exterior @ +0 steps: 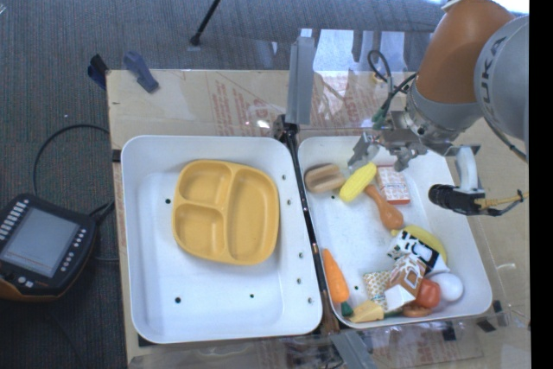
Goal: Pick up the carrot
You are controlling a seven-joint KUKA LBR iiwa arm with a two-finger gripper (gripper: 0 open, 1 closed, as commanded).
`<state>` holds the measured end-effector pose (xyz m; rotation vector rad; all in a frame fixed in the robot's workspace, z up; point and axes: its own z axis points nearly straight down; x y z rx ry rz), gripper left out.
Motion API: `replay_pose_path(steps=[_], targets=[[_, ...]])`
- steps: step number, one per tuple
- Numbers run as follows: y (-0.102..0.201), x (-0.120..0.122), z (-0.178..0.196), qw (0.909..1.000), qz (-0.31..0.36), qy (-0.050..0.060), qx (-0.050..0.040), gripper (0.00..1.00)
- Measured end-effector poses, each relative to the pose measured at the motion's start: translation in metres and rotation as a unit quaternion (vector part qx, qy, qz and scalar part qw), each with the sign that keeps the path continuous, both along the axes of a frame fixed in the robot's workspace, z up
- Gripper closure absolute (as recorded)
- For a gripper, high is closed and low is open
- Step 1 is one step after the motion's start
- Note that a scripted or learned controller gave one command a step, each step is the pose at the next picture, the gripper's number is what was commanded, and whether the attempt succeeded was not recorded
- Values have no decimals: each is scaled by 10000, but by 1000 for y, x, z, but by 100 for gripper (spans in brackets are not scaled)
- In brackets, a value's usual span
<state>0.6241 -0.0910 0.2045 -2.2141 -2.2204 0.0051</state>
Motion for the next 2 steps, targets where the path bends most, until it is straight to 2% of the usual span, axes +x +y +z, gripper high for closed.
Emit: replay_pose_path(steps=[1,2], targets=[[-8,-75,-20,9999,-114,20,-2,0],[10,-132,-101,10000,66,38,2,0]])
